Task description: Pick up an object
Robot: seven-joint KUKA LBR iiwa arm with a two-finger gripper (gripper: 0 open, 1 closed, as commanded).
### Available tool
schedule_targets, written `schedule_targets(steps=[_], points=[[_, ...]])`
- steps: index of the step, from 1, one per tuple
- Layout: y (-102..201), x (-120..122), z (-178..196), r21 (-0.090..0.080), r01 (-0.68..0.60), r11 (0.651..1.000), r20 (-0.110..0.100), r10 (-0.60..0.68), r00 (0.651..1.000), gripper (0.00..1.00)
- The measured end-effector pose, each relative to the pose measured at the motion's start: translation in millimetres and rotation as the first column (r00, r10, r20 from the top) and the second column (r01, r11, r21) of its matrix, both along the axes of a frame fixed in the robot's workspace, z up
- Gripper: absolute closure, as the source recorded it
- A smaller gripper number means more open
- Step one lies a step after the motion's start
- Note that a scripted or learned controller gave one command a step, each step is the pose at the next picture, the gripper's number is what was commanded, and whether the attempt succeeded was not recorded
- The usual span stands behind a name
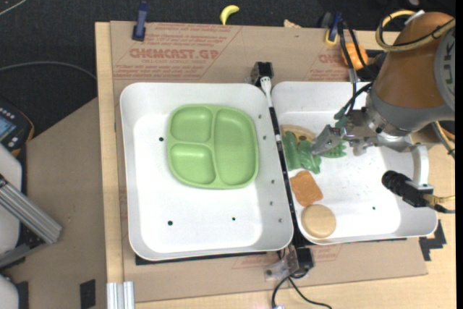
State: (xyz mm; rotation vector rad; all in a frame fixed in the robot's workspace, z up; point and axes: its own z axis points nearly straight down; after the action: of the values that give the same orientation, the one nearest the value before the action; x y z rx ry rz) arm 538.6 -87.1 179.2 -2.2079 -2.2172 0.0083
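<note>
A green leafy toy is seen in the right bin, near that bin's left wall and toward its upper half. Part of the green piece extends rightward to about, where it meets the gripper. Whether the green toy is actually clamped cannot be told: the fingertips are blurred and partly merged with the green shape, so the tool's state is recorded as undetermined. A tan, ring-like item is partly covered by the green toy at its upper edge. Just below the green toy an orange-brown flat piece is lying, and below that, close to the bin's front wall, a round tan bun-like object is resting; the two are just beside one another.

The arm is entered from the right, its orange band positioned above the grey wrist, over the right bin's upper right part.

In the left bin a light green divided plate with three compartments is placed, roughly centred and toward the bin's upper half. Both bins are set on a cardboard sheet printed with red lettering.
</note>
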Motion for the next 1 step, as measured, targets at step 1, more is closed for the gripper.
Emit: schedule_targets(steps=[1], points=[[-14.1,-36.7,-98.0,-0.003,0.009,1.0,0.01,-0.009,1.0,0.0]])
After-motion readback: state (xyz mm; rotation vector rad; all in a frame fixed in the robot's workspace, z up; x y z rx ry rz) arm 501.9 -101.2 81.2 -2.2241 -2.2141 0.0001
